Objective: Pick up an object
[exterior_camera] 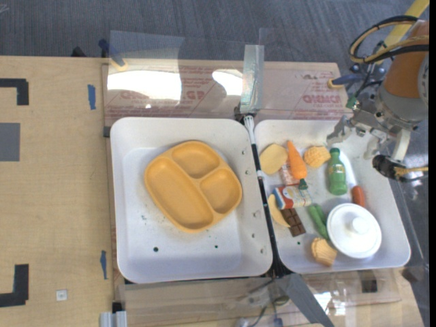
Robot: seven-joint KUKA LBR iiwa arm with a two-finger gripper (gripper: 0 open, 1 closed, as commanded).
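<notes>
Nearest the camera, at the right bin's (402,254) front edge, sit a ridged yellow piece (323,251) and a white lidded bowl (353,229) just beside it. Behind them lie a green pod (317,218), a brown bar (293,221), a small carton (286,196), a carrot (295,161), a green bottle (336,172) and an orange-red piece (358,195). The left bin (129,251) bears a yellow divided plate (193,184).

The gripper (381,142) hangs over the right bin's far right corner, and I cannot tell its finger state. Nothing appears to be in its grasp.

No single target is named. The bottle lies nearest, forward and left of the gripper, with its long axis running roughly front to back. I judge that a short move down and left would reach it, though the neighbours crowd it closely.

Red print on the far cardboard (204,90) is too faint to read, as is the carton's label.
</notes>
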